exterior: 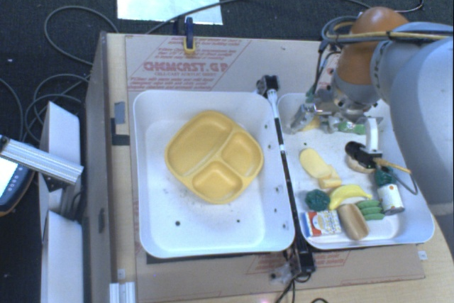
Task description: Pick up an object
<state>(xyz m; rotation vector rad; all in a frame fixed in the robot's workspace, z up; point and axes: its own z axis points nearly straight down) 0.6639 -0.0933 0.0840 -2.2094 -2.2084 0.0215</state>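
Observation:
My gripper [321, 117] is low over the far end of the right bin [418, 223], with the arm coming in from the right. A small yellow piece [309, 125] shows just under its left side and a green bit [347, 128] at its right. Closer to the front lie a pale yellow lump [315, 161], a banana [350, 193], a broccoli floret [317, 200], a brown bread roll [352, 221], a green pea pod [369, 208], a small carton [323, 223] and a green-topped can [389, 197]. Nothing is visibly held.
The left bin [152, 223] holds a yellow divided plate [214, 155]. A black divider bar [280, 145] runs between the two bins. Cables lie on the dark floor at the left and back.

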